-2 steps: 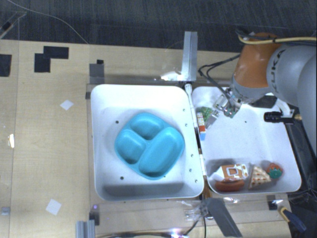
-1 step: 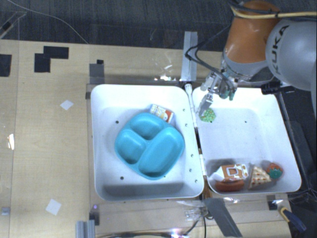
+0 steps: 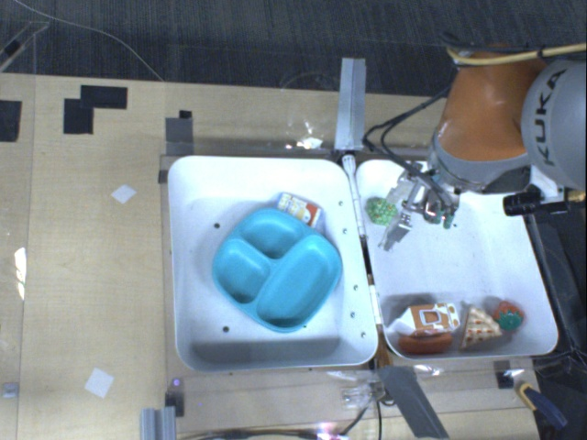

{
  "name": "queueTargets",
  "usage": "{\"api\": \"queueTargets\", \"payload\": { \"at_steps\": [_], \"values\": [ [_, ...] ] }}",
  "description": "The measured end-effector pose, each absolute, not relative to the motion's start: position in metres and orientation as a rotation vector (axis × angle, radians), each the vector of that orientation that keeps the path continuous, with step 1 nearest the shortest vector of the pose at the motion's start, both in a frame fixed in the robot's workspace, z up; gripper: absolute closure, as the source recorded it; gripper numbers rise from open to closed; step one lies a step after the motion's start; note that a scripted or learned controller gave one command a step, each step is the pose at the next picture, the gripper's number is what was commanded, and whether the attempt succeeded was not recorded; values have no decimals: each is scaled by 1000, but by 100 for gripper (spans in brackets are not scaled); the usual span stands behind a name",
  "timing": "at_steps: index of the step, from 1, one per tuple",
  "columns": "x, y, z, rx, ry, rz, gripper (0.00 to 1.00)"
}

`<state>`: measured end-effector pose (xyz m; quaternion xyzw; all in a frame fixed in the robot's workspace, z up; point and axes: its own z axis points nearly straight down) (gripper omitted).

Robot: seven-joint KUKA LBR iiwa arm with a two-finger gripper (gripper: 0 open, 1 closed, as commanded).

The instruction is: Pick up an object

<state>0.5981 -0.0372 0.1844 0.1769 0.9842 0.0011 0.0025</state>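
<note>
My gripper [image 3: 401, 225] hangs over the upper left part of the right bin [image 3: 514, 255], its metal fingers [image 3: 395, 234] pointing down and left. A small green object [image 3: 379, 211] lies right beside the fingers, on their left, near the bin's left wall. I cannot tell whether it sits between the fingers. Along the right bin's front edge lie a brown and white packet [image 3: 429, 323], a tan wedge-shaped item [image 3: 478, 326] and a small orange and green toy [image 3: 508, 316].
The left bin [image 3: 197, 246] holds a blue three-compartment tray [image 3: 278, 268] and a small orange and white packet [image 3: 300, 208] just behind it. A metal divider post [image 3: 350, 108] stands between the bins at the back. The arm's orange band [image 3: 486, 94] is at upper right.
</note>
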Motion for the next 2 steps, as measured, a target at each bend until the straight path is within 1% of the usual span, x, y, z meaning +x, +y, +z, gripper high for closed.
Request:
{"api": "queueTargets", "payload": {
  "at_steps": [1, 2],
  "values": [
    [650, -12, 185, -121, 3131, 3, 0],
    [653, -11, 197, -114, 3124, 7, 100]
  ]
}}
